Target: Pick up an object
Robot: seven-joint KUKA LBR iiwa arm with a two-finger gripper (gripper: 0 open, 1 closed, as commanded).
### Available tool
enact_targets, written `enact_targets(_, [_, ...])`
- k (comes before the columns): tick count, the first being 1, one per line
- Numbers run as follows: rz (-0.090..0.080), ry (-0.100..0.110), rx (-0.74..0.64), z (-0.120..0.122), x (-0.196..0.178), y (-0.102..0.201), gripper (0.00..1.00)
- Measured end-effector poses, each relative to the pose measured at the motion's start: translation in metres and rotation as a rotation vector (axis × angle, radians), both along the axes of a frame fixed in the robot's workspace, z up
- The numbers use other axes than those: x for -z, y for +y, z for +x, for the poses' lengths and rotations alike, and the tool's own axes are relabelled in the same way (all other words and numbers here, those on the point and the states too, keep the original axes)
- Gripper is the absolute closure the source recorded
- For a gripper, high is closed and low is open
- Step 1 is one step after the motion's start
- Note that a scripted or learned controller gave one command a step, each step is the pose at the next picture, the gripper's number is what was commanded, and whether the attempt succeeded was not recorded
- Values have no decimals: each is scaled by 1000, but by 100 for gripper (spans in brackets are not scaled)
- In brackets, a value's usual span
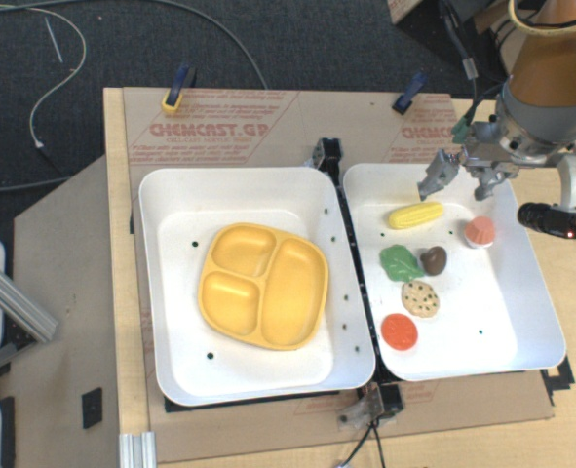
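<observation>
White plastic makes up both shallow bins: the left bin carries a yellow divided plate, and the right bin holds the small food pieces the task could draw from. Over the far end of that right bin hangs the grey arm, and its gripper has its two fingers spread apart with nothing between them. Directly under and a little to the near side of the fingers lies the yellow corn cob, the closest piece, its long axis running roughly left to right across the bin, slightly tilted; I judge a descent with a small shift toward the near-left would bring the fingers astride it. Off to the cob's right sits a pink round piece. Nearer the camera cluster a green leafy piece, a dark brown lump, a speckled cookie and a red-orange disc. Bare bin floor surrounds the cob, so room looks ample.
</observation>
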State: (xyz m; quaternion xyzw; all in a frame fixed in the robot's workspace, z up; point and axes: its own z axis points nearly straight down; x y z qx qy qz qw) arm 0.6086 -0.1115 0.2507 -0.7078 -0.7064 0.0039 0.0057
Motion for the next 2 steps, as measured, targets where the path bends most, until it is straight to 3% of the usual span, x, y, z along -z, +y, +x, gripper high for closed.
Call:
enact_targets(1, [-2,-12,-2,2,-7,0,0])
enact_targets(2, [-1,-7,-2,9,50,-5,0])
